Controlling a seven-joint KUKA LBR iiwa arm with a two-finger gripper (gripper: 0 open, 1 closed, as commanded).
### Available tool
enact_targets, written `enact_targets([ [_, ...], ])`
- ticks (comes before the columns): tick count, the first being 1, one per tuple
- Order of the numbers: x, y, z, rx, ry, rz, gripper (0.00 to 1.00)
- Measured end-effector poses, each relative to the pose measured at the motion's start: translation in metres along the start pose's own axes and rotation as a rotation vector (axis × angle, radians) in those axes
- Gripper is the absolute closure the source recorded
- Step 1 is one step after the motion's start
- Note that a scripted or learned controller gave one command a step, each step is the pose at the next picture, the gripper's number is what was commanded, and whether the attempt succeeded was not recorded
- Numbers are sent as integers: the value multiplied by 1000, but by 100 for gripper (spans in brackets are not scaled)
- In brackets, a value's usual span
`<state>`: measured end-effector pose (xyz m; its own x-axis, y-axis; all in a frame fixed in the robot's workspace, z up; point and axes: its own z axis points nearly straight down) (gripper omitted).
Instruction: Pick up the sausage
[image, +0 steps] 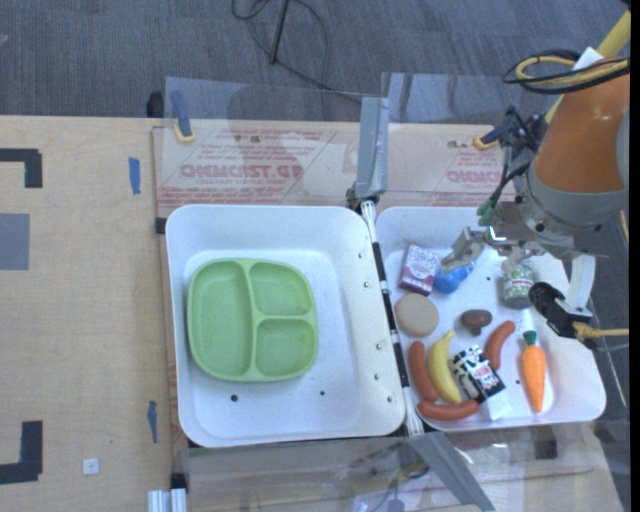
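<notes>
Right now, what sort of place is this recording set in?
Probably a robotics lab workbench, not a real kitchen: two white bins sit on a wooden bench, toy food like a plastic banana fills one, and cables trail across grey carpet.

Glossy plastic green plate (253, 320); smooth white bins (270, 228).

Arm (585, 130) cut off at right edge, jar (517, 285) label unreadable

Wood surface (80, 300) carries two white bins: left bin (200, 225), right bin (585, 395) touching its right edge; blue tape (134, 175) left of left bin.
</notes>
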<state>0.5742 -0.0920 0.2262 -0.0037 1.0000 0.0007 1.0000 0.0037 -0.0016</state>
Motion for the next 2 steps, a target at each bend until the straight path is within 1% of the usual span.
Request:
enact_targets([
  [1,-59,-41,107,-2,-1,-102,0],
  [2,-114,-31,140,-5,-2,-170,0],
])
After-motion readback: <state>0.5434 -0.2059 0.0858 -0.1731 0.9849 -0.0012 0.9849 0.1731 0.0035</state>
